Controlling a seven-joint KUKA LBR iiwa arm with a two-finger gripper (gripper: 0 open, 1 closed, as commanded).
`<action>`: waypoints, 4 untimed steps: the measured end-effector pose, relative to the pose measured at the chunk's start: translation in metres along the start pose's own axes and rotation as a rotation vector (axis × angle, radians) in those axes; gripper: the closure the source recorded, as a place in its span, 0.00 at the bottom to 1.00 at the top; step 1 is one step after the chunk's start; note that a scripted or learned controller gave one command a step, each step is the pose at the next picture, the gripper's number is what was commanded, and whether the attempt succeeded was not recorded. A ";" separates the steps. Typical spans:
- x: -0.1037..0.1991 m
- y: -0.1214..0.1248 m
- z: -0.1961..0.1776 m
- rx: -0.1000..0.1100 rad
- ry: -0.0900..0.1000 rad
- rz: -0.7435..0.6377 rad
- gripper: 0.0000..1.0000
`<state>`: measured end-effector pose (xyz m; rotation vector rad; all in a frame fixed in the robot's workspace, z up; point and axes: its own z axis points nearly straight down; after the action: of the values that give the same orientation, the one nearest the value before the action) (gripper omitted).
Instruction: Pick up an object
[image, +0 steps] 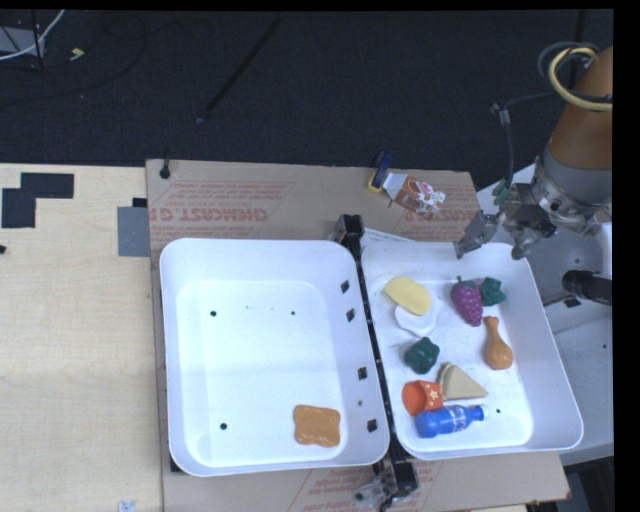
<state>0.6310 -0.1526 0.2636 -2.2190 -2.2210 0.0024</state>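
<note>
My gripper (497, 240) hangs over the far edge of the right bin (563, 392), open, with nothing between its fingers. Below it in that bin lie purple grapes (467, 302), a dark green piece (491, 291), a yellow lemon-like piece (408, 294) on a white piece (417, 321), a green pepper (422, 354), an orange drumstick (497, 345), a tan wedge (459, 382), a red-orange cup (419, 397) and a blue bottle (450, 420). An orange toast slice (317, 425) rests in the left bin (166, 300), near its front right corner.
Both bins sit on a cardboard sheet (250, 205). A small printed packet (416, 195) and a blue-yellow clip (380, 173) lie on the cardboard behind the right bin. Black clamps (350, 228) join the bins at the middle.
</note>
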 end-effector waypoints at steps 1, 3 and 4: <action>0.000 0.000 -0.010 0.000 0.000 -0.002 1.00; 0.076 -0.084 -0.282 -0.014 -0.001 -0.003 1.00; 0.132 -0.134 -0.274 0.001 0.001 -0.005 1.00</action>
<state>0.4979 -0.0207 0.5383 -2.2125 -2.2259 0.0018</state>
